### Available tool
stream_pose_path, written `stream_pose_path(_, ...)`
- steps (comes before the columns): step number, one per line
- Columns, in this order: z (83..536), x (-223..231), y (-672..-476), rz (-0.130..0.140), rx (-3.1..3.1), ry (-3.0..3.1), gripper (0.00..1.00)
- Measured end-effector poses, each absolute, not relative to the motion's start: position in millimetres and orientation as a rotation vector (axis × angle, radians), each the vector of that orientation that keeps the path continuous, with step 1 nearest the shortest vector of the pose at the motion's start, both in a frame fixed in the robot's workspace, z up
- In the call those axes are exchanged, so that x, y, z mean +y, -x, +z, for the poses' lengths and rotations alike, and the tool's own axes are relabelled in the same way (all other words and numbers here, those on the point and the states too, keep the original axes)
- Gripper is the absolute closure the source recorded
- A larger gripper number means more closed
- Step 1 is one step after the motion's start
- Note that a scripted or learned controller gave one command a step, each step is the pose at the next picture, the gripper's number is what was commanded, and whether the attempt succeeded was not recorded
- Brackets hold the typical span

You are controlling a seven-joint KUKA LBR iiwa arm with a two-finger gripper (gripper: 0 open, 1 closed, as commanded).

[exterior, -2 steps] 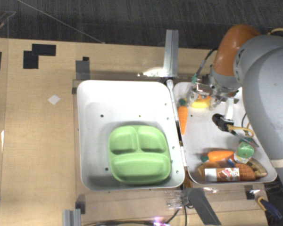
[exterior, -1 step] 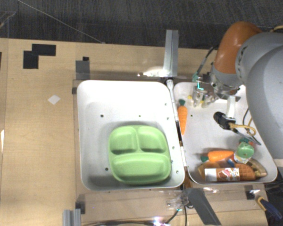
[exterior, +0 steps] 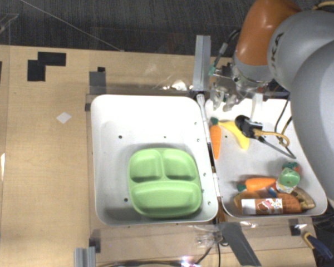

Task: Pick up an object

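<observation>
carrot [exterior: 215,141] just beside banana [exterior: 237,135] in the right-hand bin [exterior: 256,163]

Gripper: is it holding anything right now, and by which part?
Nothing visibly held: the gripper hangs just beyond the toy carrot's green top.

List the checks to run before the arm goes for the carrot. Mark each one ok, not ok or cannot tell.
1. Carrot open from above: ok. Nothing lies over it.
2. Gripper lined up over the carrot: not ok. It hangs nearer the far end of the bin.
3. Room on both sides of the carrot: not ok. It lies right along the bin's wall, with the yellow banana close on its other side.
4. Gripper carrying nothing: cannot tell.
5. Other items away from the carrot: ok. The brown bottle and its neighbours sit at the bin's near end.
</observation>
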State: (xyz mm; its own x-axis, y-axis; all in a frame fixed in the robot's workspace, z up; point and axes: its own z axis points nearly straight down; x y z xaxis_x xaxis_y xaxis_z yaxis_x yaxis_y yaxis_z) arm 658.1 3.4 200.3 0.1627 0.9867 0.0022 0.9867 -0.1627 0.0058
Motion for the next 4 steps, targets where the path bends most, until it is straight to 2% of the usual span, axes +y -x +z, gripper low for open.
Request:
stream_pose_path(1, 185, -28, -632.6, 0.004, 2.292, -2.144, 1.00)
stream_pose_path(3, 185, -72, -588.8, 0.004, 2.011, -2.412, 1.00)
stream_pose_path(4, 371, -106, -564.7, 0.007, 2.175, -2.260, 1.00)
